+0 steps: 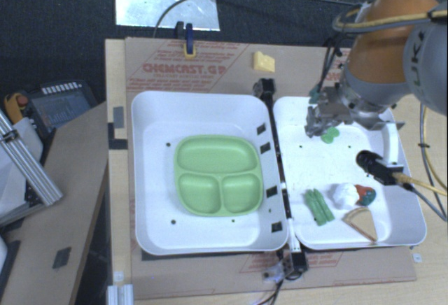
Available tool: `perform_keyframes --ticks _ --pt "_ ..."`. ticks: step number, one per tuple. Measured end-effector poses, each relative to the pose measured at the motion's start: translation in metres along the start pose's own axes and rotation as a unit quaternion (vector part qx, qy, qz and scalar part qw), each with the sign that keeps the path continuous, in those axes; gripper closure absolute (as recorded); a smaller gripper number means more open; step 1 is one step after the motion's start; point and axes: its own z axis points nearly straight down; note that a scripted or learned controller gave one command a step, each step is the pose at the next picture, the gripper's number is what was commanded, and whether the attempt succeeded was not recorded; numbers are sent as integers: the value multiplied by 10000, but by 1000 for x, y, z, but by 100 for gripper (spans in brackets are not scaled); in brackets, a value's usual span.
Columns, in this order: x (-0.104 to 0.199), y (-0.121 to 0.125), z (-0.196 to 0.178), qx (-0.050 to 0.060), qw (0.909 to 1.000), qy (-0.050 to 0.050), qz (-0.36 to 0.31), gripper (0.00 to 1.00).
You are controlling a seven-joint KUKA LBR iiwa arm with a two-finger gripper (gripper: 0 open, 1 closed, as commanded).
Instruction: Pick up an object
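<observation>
End effector, grip state unclear, sits over a small round green object.

Pincer low (arm bent over)

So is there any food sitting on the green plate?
No, the green plate in the left bin has bare compartments; the toy food pieces lie in the right bin.

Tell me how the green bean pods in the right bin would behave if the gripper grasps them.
The green bean pods are long and thin, so they would probably roll or slip sideways. They look like light plastic, likely stiff. Lying flat on the right bin floor, they offer little height to grip.
</observation>
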Motion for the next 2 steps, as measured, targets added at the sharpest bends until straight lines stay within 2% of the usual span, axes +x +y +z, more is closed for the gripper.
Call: perform_keyframes --ticks 1,2 --pt "52 18 17 8 10000 -1 3 100" --pt "102 37 11 2 10000 5 4 100"
